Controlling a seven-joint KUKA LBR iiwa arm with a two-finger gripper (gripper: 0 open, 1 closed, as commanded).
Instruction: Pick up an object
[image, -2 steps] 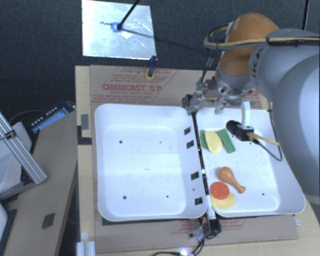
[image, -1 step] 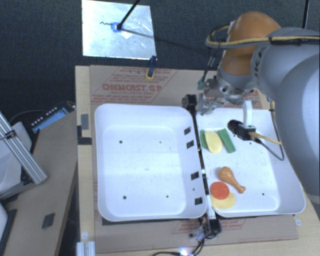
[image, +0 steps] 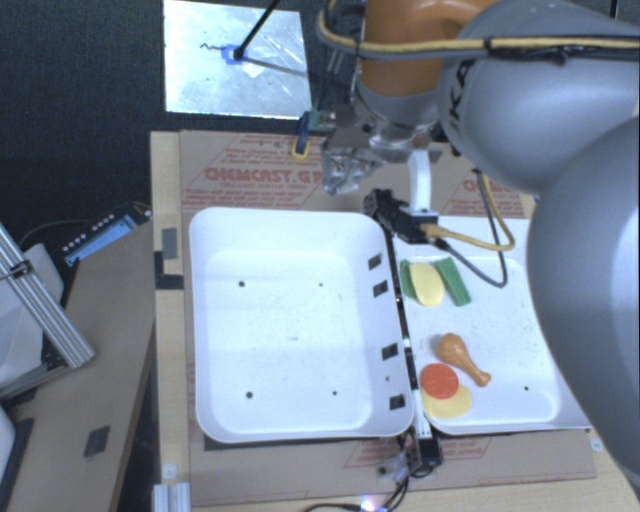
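- Pincer (image: 345, 172) hangs above the far rim of the left bin (image: 290, 330), over the cardboard sheet (image: 250, 170) on the table (image: 90, 400); finger state not discernible.
- Right bin (image: 510, 330) lies to the near right of the pincer.
- In it, nearest the pincer: yellow piece (image: 428, 284) touching a green piece (image: 453, 281).
- Farther toward the near edge: orange drumstick toy (image: 462, 356), then a red disc (image: 439, 380) overlapping a yellow disc (image: 450, 402).
- All items are well apart from the pincer.
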